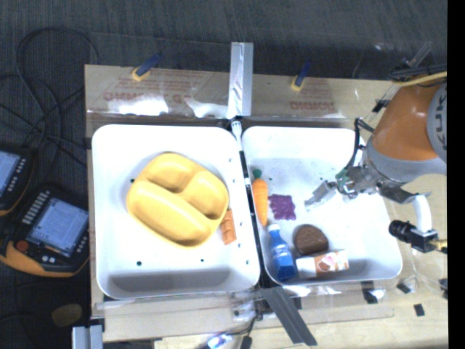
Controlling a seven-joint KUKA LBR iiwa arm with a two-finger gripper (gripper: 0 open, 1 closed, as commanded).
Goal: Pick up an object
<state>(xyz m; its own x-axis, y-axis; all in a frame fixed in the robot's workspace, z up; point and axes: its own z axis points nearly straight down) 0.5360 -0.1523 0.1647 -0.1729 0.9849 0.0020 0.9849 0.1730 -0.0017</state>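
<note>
My gripper (320, 193) hangs over the right bin (378, 267), near the purple toy (282, 207); I cannot tell its state

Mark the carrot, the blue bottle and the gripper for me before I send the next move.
carrot (259, 199): camera view, middle of its orange body, by the right bin's left wall.
blue bottle (281, 256): camera view, centre of its blue body.
gripper (317, 194): camera view, at its fingertips, above the right bin's floor.
</note>
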